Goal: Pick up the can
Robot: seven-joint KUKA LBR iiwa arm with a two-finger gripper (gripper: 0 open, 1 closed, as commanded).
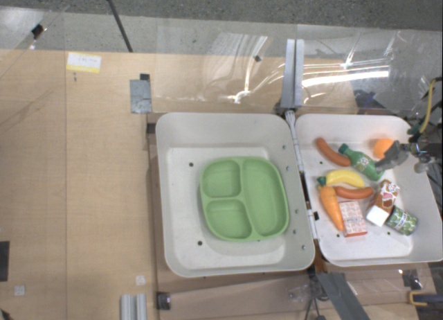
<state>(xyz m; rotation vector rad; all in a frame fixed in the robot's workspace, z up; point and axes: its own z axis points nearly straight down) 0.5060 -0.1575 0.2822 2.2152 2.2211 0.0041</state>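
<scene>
The can (402, 221) is small and green with a pale end, and it lies on its side near the front right corner of the right bin (360, 256). My gripper (405, 161) reaches in from the right edge over the back right part of that bin, above and well behind the can. Its two grey fingers (390, 154) stand apart, open, with nothing between them. One finger is next to a green toy bottle (361, 163) and an orange toy (381, 147).
Packed into the right bin are two sausages (329, 150), a banana (348, 177), a carrot (330, 203), a red-and-white box (352, 217) and a small carton (385, 199) touching the can. The left bin (173, 173) holds a green divided plate (243, 197).
</scene>
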